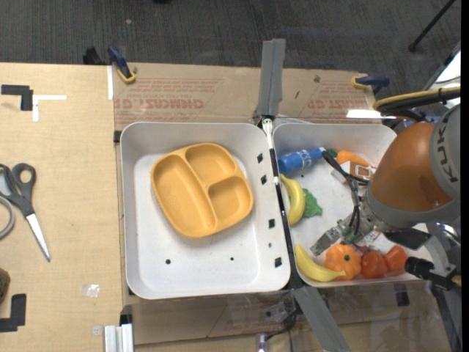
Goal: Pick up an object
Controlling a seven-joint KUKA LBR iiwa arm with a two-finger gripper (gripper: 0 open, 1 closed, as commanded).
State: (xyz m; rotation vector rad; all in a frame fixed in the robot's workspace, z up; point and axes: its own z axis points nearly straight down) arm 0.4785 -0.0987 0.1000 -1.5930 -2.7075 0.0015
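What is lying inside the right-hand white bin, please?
The right white bin holds a blue bottle, two yellow bananas, a green leafy piece, an orange round fruit and red pieces. The grey and orange arm covers its far side.

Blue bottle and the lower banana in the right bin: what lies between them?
In the camera view, between blue bottle and lower banana lie another banana and a green piece.

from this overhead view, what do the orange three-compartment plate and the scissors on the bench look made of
The orange three-compartment plate looks like moulded plastic: uniform colour, rounded dividers, a soft matte sheen. The scissors on the wooden bench seem to have bright steel blades and grey handles, probably plastic, though that is hard to confirm.
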